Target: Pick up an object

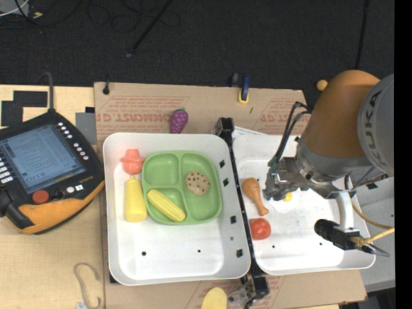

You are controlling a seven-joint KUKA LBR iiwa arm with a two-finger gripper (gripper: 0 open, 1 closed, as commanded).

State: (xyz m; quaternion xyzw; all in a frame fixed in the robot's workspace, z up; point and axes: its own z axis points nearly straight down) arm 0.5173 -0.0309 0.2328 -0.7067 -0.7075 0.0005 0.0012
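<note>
Drumstick (255,196), an orange-brown toy, lies in the white bin (302,253) on the right of the camera view, close to that bin's left wall, its thin end pointing toward the near edge. A red tomato (260,228) sits just beside that lower end, nearer the front. The tool (278,187) hangs low over the same bin, just to the right of the drumstick's thick end; nothing can be seen gripped in it, and I cannot tell whether it stands wide or narrow. A small yellow-and-white piece (287,198) peeks out right under the tool, too hidden to name. The grey arm (347,134) with its orange band reaches in from the right.

The other white bin (129,253) holds a green divided plate (161,170). A cookie (197,183) lies in the plate's right compartment and a yellow corn cob (166,205) lies slanted in its lower one. A yellow bottle (134,199) lies against the plate's left rim, with a pink-red toy (131,161) just above it.

Both bins rest on a cardboard sheet (148,105) on the counter. Purple grapes (178,120) sit on the cardboard behind the plate's bin, and a yellow rounded thing (214,298) lies in front of the bins. A control pendant (45,163) with a screen lies well apart at the left.
</note>
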